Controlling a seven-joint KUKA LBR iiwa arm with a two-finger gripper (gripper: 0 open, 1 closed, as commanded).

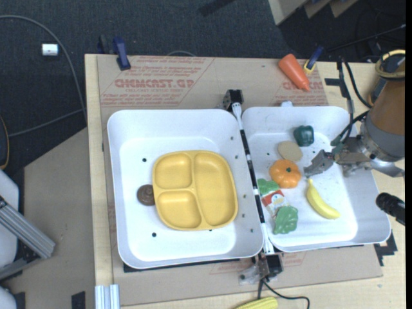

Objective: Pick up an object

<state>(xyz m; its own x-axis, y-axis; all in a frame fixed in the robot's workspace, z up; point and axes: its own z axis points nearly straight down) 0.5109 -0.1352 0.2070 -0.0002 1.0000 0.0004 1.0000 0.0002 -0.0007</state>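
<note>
Green broccoli-like toy (285,219) is sitting nearest the camera, at the front of the right bin (367,227). Task objects are all lying in that right bin: a small red-and-white piece (275,199) is resting just behind the broccoli-like toy, a green-and-white piece (266,187) is lying against the bin's left wall, an orange pumpkin-like toy (285,173) is sitting mid-bin, a tan flat stone-like piece (290,150) is lying just behind it, a dark green block (304,134) is sitting farther back, and a banana (320,200) is lying on the bin floor right of the pumpkin-like toy. Hand (320,162) is hanging over the right bin, just right of the pumpkin-like toy and above the banana's upper end; nothing is showing between its fingers, and I cannot tell whether they are spread or pressed together. Arm (386,124) is reaching in from the right, orange band visible. Left bin (129,134) is holding a yellow divided tray (193,190), with a brown round piece (146,194) touching the tray's left edge. Both bins are sitting on a counter (167,82) covered with printed cardboard. An orange carrot-like toy (294,72) is lying on the counter behind the right bin, well apart from the hand.
</note>
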